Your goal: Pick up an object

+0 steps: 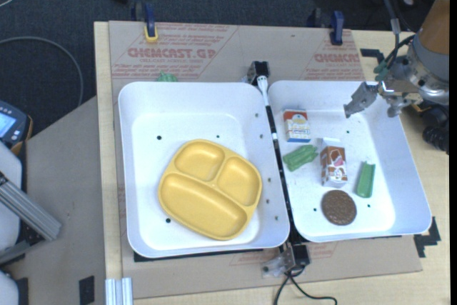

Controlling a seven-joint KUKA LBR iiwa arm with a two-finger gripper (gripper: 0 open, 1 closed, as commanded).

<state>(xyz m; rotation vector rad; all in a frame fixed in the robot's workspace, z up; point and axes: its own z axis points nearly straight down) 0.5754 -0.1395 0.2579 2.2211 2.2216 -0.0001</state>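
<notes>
The right bin (400,153) holds the likely picks: a small carton (296,126) near its top, a brown-and-white packet (333,164), two green pieces (299,157) (365,179) and a brown disc (338,207), all looking light and fairly stiff, the carton best pinched across its narrow sides. The yellow divided plate (210,187) sits in the left bin (136,153). The gripper (368,102) hangs over the right bin's upper right corner, tilted, its fingers apart and holding nothing.
</notes>
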